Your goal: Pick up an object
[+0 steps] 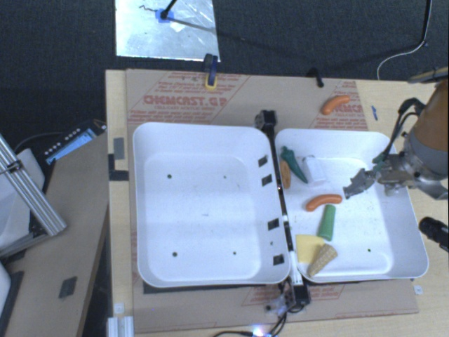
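Two white bins [203, 146] on cardboard [182, 98]

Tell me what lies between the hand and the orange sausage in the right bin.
In the camera view, only bare white bin floor separates the hand from the orange sausage. They sit close together but apart, with the sausage down and to the left.

Floor: dark carpet [63, 48] at the far side and left.
Bench: pale wooden top [116, 209].
Far left: shiny metal sheet [165, 20] lying on the carpet.
Left edge: aluminium rail [28, 195].
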Tool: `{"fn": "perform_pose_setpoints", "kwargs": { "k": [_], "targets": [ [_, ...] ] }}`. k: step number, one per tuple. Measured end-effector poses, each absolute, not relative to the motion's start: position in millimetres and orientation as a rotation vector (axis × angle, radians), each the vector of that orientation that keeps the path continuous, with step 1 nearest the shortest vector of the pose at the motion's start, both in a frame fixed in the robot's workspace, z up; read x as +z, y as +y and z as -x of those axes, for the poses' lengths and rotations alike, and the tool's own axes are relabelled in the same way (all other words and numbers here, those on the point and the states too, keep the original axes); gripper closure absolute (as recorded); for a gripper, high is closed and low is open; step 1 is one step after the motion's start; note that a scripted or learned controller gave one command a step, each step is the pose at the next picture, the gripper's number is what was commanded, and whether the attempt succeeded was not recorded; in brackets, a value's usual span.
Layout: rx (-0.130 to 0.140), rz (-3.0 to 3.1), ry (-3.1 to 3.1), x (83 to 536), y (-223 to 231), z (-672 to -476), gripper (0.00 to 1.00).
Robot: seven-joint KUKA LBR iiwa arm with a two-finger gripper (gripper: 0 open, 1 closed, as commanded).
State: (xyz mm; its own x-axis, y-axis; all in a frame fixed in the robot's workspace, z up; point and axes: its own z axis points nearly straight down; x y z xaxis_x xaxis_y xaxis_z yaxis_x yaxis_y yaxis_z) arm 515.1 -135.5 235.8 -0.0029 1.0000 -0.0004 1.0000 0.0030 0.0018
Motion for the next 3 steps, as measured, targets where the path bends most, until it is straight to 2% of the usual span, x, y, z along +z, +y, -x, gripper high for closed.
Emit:
{"fn": "perform_pose_setpoints", "kwargs": {
  "k": [1,2,3],
  "targets": [
    [0.000,-2.222,2.225,142,-119,-485.9,0.00],
    [0.006,-2.210,2.226,86,-105,-556.2,0.00],
    [0.003,-2.215,2.225,97,-106,-553.6,1.00]
  ]
}}
